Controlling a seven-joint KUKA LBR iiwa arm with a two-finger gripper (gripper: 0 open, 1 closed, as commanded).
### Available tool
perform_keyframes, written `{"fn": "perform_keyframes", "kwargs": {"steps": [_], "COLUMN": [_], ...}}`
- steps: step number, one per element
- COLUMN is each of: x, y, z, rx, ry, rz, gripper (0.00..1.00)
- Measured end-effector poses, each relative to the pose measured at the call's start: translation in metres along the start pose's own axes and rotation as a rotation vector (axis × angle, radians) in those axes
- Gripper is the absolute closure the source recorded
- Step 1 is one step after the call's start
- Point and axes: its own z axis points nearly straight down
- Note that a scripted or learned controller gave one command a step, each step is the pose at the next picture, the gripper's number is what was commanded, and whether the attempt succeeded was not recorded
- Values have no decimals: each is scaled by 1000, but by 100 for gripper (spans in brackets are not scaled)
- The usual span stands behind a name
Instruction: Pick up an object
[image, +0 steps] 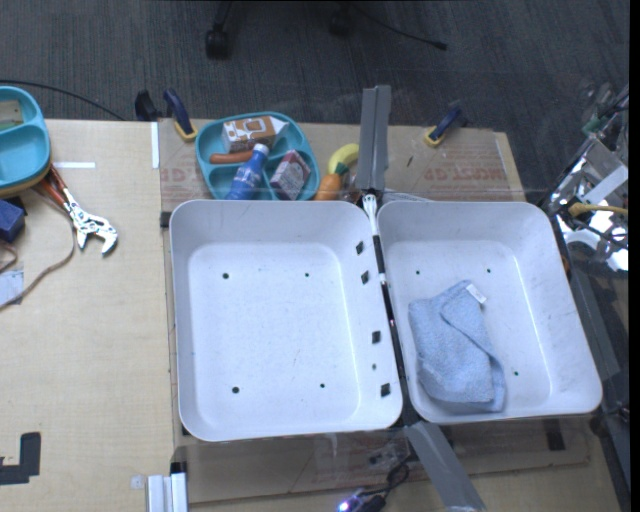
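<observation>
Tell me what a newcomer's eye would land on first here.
Probably the crumpled light blue cloth lying in the right white bin, toward its near side. Next, the teal tray of small items behind the left white bin, and the wrench on the bench at far left.

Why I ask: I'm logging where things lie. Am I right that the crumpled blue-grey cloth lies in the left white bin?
Not quite. The camera view shows the cloth crumpled in the right bin, toward its front, not the left bin.
</observation>
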Motion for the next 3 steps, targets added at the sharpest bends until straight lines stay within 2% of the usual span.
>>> {"fn": "perform_keyframes", "kwargs": {"steps": [1,2,3], "x": [-16,-42,-81], "y": [-10,-24,-54], "z": [15,70,77], "rx": [2,3,3], "ry": [-1,-1,0], "rz": [43,322,327], "gripper": [0,0,0]}}
